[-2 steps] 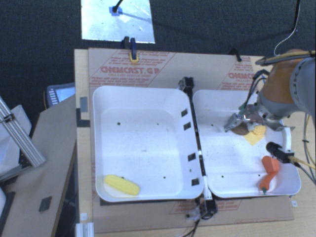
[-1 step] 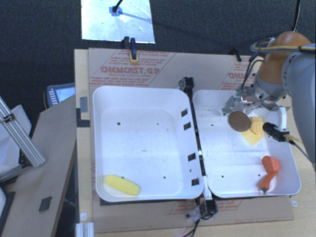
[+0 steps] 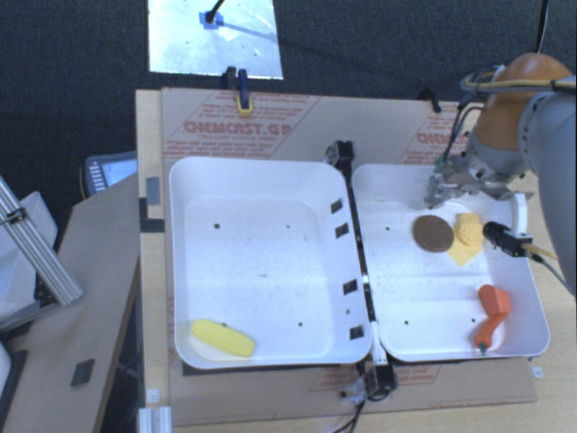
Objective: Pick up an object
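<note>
One corn cob (image 3: 223, 338) in left bin (image 3: 194, 183); one cookie (image 3: 434, 233), one carrot (image 3: 490, 313) right; claw (image 3: 439, 190) grip unclear.

A robotics lab: two white bins (image 3: 261, 174) clipped side by side on a cardboard-topped bench (image 3: 297, 115), aluminium framing (image 3: 32, 242) at left, dark carpet (image 3: 72, 43) beyond.

Red block lettering is printed on the brown board (image 3: 297, 115) that lies under the 2 white bins. Behind the left bin (image 3: 261, 260) it appears to read "CHEMCAST GP". Behind the right bin (image 3: 446, 273) the same red print shows again, partly hidden by the arm, so only fragments can be made out. No other text is legible.
</note>
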You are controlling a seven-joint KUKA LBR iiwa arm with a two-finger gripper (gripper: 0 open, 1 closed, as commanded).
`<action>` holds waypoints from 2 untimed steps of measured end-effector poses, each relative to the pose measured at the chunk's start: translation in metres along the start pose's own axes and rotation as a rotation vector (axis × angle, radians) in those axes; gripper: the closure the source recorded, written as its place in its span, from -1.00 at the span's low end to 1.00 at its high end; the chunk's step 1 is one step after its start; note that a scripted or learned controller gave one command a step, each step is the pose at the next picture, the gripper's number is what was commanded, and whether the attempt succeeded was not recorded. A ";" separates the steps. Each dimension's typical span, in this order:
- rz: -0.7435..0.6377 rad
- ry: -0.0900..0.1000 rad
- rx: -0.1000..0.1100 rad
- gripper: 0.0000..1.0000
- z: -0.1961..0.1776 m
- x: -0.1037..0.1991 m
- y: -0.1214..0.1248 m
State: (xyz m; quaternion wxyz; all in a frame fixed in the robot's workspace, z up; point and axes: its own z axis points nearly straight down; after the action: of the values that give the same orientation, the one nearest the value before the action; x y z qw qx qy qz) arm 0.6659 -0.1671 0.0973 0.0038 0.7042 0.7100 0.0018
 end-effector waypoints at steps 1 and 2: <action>-0.001 0.003 -0.004 1.00 -0.091 0.048 0.003; -0.002 0.004 -0.004 1.00 -0.178 0.102 -0.007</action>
State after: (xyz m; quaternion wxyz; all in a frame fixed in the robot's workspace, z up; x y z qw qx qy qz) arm 0.6562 -0.0647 0.2750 0.0038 0.7034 0.7108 0.0044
